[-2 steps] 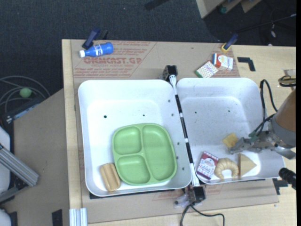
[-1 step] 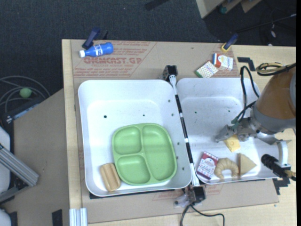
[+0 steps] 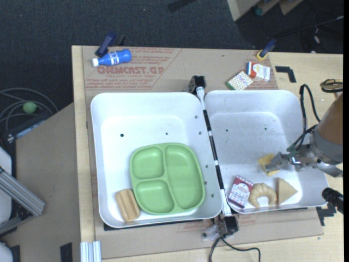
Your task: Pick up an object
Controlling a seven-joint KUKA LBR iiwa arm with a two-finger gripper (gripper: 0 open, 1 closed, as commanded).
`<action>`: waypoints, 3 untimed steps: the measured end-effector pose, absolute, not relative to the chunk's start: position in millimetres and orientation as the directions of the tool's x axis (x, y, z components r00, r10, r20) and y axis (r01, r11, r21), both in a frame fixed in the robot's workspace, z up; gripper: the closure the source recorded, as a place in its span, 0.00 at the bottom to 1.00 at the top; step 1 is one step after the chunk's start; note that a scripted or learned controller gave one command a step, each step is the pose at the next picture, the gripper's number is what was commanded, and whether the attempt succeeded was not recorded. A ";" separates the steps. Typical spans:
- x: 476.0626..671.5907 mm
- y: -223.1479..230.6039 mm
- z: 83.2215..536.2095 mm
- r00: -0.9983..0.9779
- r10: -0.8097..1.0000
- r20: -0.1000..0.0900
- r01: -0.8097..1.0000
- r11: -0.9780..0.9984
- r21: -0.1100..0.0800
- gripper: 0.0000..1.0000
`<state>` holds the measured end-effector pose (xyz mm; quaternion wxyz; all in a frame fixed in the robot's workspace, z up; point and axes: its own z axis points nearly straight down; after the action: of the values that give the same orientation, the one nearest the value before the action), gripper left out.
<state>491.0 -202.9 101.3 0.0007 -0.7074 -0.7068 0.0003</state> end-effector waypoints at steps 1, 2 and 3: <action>566.2 -153.2 125.5 -0.002 1.000 0.000 1.000 0.002 0.002 0.00; 521.3 -176.1 84.0 0.001 1.000 0.000 1.000 -0.001 -0.002 0.00; 492.3 -202.5 119.5 0.002 1.000 0.000 1.000 -0.002 -0.001 0.00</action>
<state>492.3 -202.5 119.5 0.0002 -0.7077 -0.7066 0.0003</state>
